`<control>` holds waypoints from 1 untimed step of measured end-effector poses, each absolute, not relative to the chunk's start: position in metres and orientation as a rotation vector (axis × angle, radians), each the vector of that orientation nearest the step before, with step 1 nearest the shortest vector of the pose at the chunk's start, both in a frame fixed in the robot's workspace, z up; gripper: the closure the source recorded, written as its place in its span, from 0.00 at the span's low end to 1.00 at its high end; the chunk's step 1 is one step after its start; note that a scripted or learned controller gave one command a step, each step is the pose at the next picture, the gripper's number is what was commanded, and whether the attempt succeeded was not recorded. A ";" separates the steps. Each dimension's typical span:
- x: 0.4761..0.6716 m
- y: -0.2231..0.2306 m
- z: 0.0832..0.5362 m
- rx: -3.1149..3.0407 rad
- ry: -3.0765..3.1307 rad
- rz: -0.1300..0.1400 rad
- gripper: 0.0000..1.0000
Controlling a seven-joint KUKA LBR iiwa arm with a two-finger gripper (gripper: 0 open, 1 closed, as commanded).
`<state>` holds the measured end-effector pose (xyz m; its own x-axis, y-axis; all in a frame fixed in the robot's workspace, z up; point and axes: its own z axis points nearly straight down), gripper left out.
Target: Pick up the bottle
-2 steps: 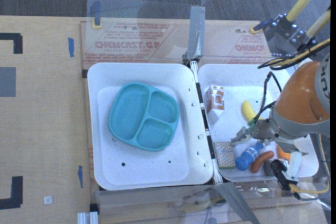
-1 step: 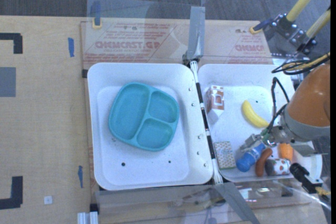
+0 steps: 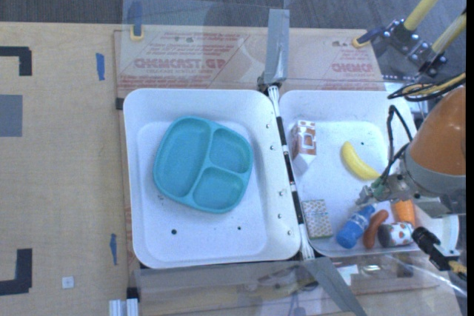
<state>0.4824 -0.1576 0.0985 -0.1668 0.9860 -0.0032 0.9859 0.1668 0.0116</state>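
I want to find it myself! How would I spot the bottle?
Look in the right-hand white bin, down at its near edge. The bottle lies tilted there, between a speckled sponge and a red sausage. It is the only blue thing in that bin.

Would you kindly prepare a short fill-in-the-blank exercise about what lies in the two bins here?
1. The teal divided plate lies in the ____ bin.
2. The banana is coloured ____.
3. The bottle has a body coloured ____.
4. The small carton lies to the ____ of the banana.

Missing words: left; yellow; blue; left
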 end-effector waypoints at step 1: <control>0.495 -0.057 0.184 2.174 2.267 0.000 1.00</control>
<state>0.4947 -0.0572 0.1842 -0.0420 0.9991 -0.0001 0.9991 0.0420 0.0005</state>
